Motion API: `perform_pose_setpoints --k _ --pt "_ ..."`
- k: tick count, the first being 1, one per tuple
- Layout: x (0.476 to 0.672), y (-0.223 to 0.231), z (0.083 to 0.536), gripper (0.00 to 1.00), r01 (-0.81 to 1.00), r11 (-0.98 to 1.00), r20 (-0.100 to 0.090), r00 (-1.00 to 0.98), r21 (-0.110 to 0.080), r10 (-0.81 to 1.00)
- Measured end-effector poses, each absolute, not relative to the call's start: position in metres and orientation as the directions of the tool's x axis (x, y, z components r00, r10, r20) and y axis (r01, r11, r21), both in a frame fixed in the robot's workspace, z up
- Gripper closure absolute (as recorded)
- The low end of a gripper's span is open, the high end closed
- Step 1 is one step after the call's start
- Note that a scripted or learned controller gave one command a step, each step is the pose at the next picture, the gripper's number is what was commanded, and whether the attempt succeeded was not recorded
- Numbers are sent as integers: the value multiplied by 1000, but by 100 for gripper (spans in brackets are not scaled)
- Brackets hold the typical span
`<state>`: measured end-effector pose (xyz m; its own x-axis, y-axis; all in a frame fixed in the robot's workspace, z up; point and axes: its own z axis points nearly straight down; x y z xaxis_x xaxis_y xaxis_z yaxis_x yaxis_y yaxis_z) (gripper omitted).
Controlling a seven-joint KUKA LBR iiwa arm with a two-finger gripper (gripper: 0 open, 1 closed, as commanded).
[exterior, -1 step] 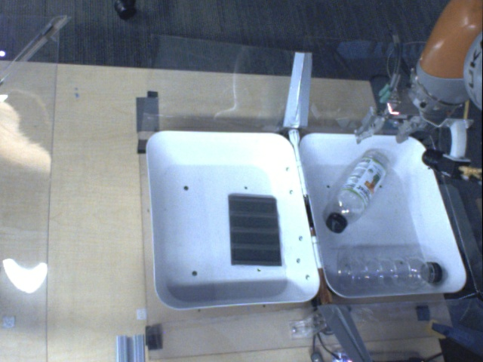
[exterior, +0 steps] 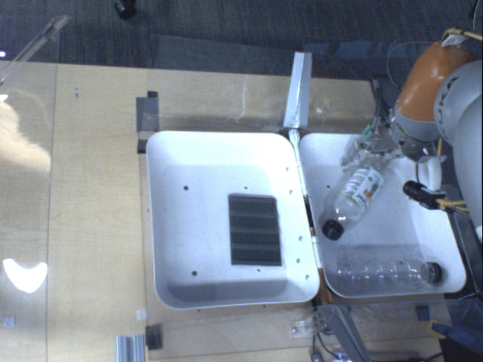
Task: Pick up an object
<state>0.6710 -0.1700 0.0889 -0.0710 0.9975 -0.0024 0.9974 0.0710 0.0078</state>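
The arm is seen entering from 3 o'clock, with the end effector (exterior: 375,143) positioned over the upper part of the right bin (exterior: 453,240). A clear plastic bottle with a label (exterior: 355,193) is angled below it, base end up toward the end effector, black cap pointing to 7 o'clock. The tilt suggests the bottle is being lifted by its base, but glare and clear plastic hide the contact; whether it is grasped or released cannot be told.

The bottle is transparent, with a white and green label around its middle and a dark cap near the bin's left wall. Its smooth, light body is judged likely to slip or swing if held at one end.

A second clear bottle (exterior: 386,270) is lying along the bin's 6 o'clock wall, dark cap to the right. A dark ribbed rectangular block (exterior: 254,230) is lying flat in the left bin (exterior: 173,202), well apart. Both bins are set side by side on the tabletop (exterior: 90,202), keeping items within reach.
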Motion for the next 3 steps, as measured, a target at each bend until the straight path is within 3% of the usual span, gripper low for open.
perform_pose_setpoints --k 1,2,3 --pt "623 -181 88 0 975 222 -3 -222 8 975" --pt "626 -179 101 100 975 223 -5 -223 17 975" --pt "626 -179 101 0 975 223 -5 -223 17 975"
